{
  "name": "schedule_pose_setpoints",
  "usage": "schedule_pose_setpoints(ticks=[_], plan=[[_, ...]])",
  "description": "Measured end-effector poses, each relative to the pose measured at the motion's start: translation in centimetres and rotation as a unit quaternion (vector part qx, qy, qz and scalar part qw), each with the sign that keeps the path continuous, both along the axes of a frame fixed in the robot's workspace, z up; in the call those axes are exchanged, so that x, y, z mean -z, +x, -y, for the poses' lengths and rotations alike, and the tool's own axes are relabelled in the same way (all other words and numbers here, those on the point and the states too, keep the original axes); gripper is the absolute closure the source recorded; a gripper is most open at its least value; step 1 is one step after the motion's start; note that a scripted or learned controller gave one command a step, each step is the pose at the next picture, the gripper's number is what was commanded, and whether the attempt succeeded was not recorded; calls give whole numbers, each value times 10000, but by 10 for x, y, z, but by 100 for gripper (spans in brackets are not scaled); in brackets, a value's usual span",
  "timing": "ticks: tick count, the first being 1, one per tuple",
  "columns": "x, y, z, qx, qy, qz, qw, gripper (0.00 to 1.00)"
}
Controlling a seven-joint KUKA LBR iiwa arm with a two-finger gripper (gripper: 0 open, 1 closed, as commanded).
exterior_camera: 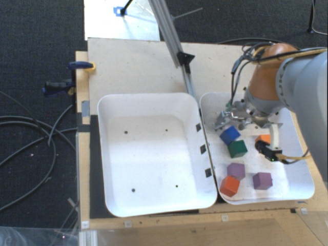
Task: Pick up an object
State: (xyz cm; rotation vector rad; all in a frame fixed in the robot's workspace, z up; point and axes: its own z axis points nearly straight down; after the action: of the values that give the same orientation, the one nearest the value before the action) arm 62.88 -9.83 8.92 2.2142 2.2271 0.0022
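Observation:
Several small blocks lie in the right bin (pixel 302 188). A blue block (pixel 230 135) sits just below my gripper (pixel 230 120), which hangs low over the bin's upper part. A green block (pixel 238 148) touches the blue one at its lower right. Further toward the front are a purple block (pixel 236 170), a second purple block (pixel 262 180) and an orange block (pixel 229 186). Another orange piece (pixel 264 138) is partly hidden behind the gripper's body. I see nothing held in the gripper.
The left bin (pixel 110 137) stands beside the right one, their rims meeting in the middle. A slanted metal pole (pixel 169 27) crosses the bench from the top. A black part with a cable (pixel 268 152) hangs off the wrist over the right bin.

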Motion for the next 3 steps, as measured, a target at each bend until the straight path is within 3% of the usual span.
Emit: schedule_pose_setpoints(ticks=[1,2,3], plan=[[-1,-50,-11,25,5,-28,10000,0],[-12,-46,-10,17,0,10,10000,100],[-12,-47,-10,15,1,6,10000,0]])
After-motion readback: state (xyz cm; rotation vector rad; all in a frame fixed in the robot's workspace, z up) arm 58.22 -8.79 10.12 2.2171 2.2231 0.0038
